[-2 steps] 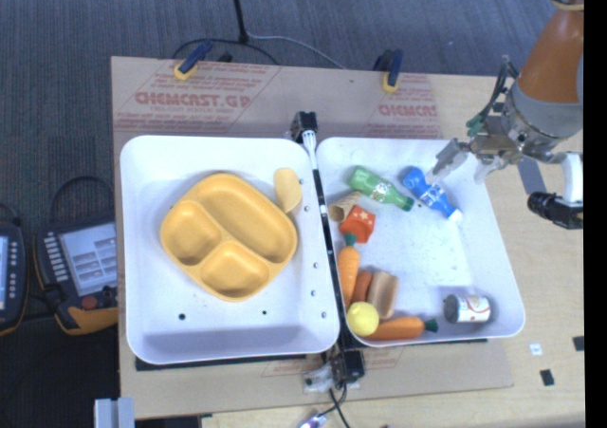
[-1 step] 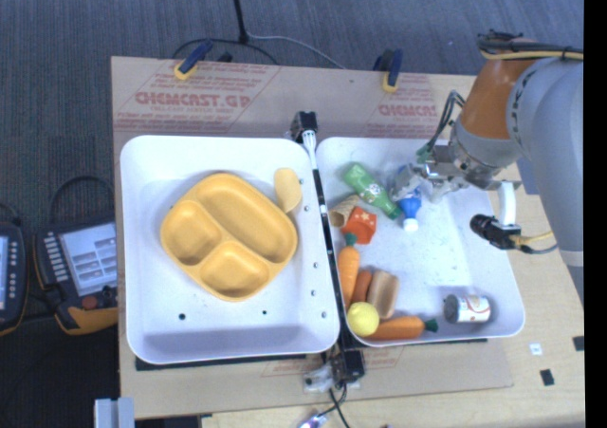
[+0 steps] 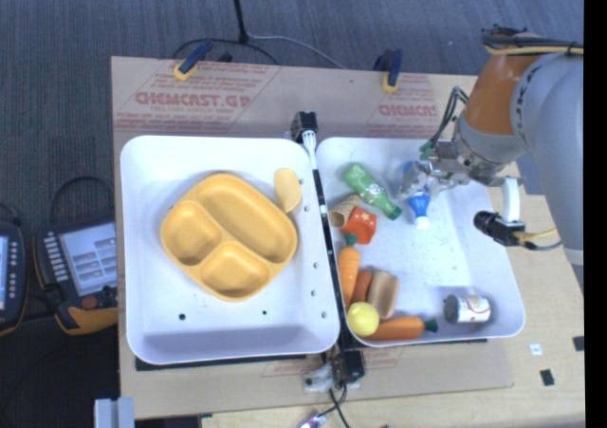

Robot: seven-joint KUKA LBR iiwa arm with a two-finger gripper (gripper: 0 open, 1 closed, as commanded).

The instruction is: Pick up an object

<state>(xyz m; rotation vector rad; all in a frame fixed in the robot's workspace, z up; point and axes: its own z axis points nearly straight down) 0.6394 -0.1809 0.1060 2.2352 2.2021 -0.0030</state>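
My gripper [image 3: 429, 173] hangs over the upper part of the right bin [image 3: 488, 255], under the arm's orange band. Just below it is a small blue and white object [image 3: 419, 206]; whether the gripper touches it I cannot tell. To its left lie a green bottle [image 3: 370, 187] and a red block [image 3: 360, 224]. Lower down in the same bin are an orange carrot [image 3: 348, 269], a brown bread roll [image 3: 381, 291], a yellow lemon [image 3: 361, 319], a second carrot [image 3: 400, 327] and a small can [image 3: 467, 307].
The left bin [image 3: 152, 322] holds a yellow divided plate [image 3: 228, 232] and a pale yellow piece [image 3: 287, 189] by the inner wall. A black ridge [image 3: 322, 227] separates the bins. Clamps [image 3: 389, 70] hold the board at the back.
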